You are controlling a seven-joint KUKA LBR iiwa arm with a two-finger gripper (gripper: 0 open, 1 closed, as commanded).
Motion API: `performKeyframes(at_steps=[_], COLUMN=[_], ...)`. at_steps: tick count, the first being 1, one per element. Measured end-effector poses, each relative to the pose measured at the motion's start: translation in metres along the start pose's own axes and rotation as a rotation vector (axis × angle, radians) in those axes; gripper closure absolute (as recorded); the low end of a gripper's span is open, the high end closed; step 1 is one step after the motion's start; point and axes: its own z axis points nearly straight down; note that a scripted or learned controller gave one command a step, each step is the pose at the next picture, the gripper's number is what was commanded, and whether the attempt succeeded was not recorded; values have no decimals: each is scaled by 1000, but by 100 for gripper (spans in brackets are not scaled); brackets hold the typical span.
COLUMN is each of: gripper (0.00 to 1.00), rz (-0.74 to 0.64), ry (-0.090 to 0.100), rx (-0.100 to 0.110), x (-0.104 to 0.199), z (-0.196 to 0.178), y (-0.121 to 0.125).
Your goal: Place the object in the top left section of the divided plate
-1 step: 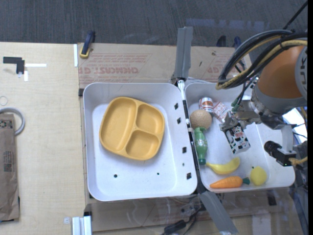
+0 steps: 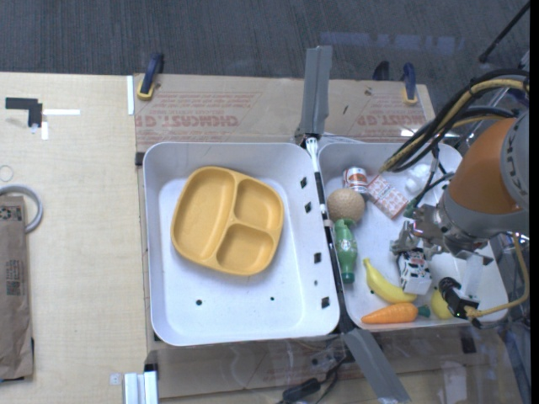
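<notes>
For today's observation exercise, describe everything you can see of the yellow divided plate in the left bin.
The plate is a mustard-yellow dish with rounded corners, apparently plastic, with a matte look. Raised ridges split it into three sections: one large on the left, two smaller on the right. It lies flat and right side up, turned slightly askew, on the floor of the left bin, toward its upper half. Nothing lies in it, and it touches neither the bin's walls nor other items.

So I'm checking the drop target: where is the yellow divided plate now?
The yellow divided plate lies in the left bin, toward its upper half, left of the divider between the bins.
</notes>
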Motion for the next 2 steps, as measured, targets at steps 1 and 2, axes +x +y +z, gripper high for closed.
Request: performKeyframes(at_steps=[1,2], gripper=[100,100], rz=[389,550], ry=[1,-4], rx=[3,8], x=[30,82], z=[0,-97], y=[-27,-68])
